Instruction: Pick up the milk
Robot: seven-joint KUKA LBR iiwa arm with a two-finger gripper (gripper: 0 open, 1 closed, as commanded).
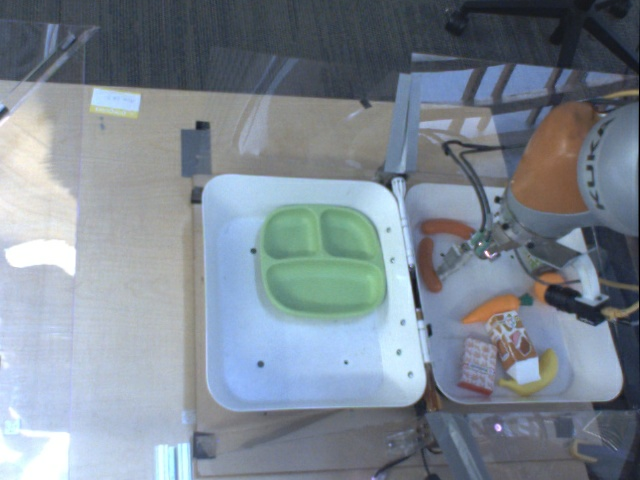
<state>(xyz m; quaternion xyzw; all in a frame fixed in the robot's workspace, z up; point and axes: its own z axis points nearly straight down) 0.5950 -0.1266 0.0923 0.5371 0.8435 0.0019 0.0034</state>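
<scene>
Green divided plate (322, 263) is sitting in the left bin (230, 368), nothing to do with the job. Moving right, the right bin (590, 373) is holding all the food: two sausages, one (446, 228) lying flat up top and one (430, 265) running down along the left wall, then a carrot (492, 309) in the middle. Below that the milk (514, 343) is lying near the front edge, a small carton with orange print, and it's crowded: a red packet (478, 365) is touching it on the left and a banana (530, 376) is curling under it on the right.

The gripper (470, 248) is hanging up near the sausages, well apart from the milk, nothing between its fingers, and they're looking spread to me but it's tiny so take that loosely. The arm (560, 168) is coming in from the right.

So I'd say it's still the approach step. To do it well it needs to be coming forward past the carrot and dropping straight over the carton, with fingers lined up across its narrow sides so they aren't catching the packet or banana. Going in at a slant is probably asking for a shove instead of a grab
</scene>
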